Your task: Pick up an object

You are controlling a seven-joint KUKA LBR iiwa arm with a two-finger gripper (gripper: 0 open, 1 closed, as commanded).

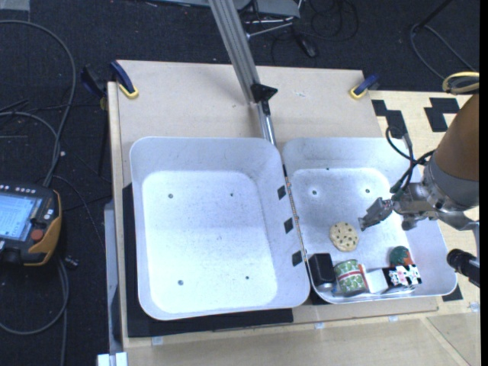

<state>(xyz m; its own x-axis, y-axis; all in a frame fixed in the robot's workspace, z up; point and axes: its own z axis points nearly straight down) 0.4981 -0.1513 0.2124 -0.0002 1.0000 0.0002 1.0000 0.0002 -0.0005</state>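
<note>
So at this point the pick hadn't really happened as far as anyone could judge. The arm reached in over the right bin, and its end effector hung above the bin floor, just up and to the right of the cookie. It was too small and dark to say whether it was open or closed, so that stayed a "can't tell". Nothing showed clamped in it, and every item looked like it was lying down in the bin.

The candidates were all crowded into the near part of the right bin: the cookie sat a bit apart toward the middle, then along the front wall there was a black block, a green can lying on its side just beside it, a small black and white box further right, and a green ball just behind that box. The left bin on the counter had no part in it from what the view showed.

Judging by position, the cookie was the closest thing to the end effector, so that seemed the likely target, though that's only a guess. What was left: basically everything, i.e. line up over an item, come down, close on it and lift it clear. The cookie being flat might've made it a tricky grab
</note>
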